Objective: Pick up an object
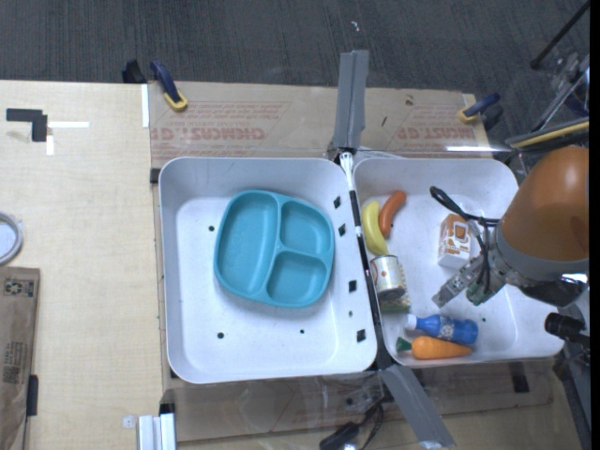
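You find the pick not yet done: the end effector (pixel 457 287) hangs low in the right bin (pixel 427 172), grip state unreadable, while the blue bottle (pixel 447 327), carrot (pixel 439 348) and can (pixel 387 277) lie unlifted nearby.

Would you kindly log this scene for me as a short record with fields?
left bin: blue three-compartment plastic plate
right bin: yellow banana, orange chili-shaped toy, silver tin can, white and orange carton, blue bottle, orange carrot
pincer: over right bin, above the blue bottle
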`<move>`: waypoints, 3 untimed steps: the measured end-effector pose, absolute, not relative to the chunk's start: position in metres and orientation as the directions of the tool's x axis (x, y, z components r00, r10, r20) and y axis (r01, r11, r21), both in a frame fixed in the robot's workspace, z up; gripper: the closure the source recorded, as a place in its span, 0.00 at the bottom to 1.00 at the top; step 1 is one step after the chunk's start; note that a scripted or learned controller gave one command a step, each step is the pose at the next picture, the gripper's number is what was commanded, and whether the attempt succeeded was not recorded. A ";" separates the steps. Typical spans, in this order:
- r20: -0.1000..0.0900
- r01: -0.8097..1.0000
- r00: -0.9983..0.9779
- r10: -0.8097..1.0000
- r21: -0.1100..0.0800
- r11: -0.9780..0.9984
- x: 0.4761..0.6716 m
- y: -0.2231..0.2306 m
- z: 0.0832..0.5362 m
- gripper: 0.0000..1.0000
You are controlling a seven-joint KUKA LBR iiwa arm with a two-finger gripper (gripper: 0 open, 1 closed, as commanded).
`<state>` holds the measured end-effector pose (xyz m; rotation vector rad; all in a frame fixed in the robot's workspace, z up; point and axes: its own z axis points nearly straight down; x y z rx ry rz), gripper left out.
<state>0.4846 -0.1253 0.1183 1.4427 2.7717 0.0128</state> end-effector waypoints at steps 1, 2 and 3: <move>-0.011 0.819 -0.574 0.819 0.015 0.574 0.485 -0.125 0.118 0.00; -0.009 0.725 -0.689 0.725 0.007 0.689 0.481 -0.113 0.097 0.00; -0.007 0.727 -0.686 0.727 0.010 0.686 0.482 -0.112 0.105 1.00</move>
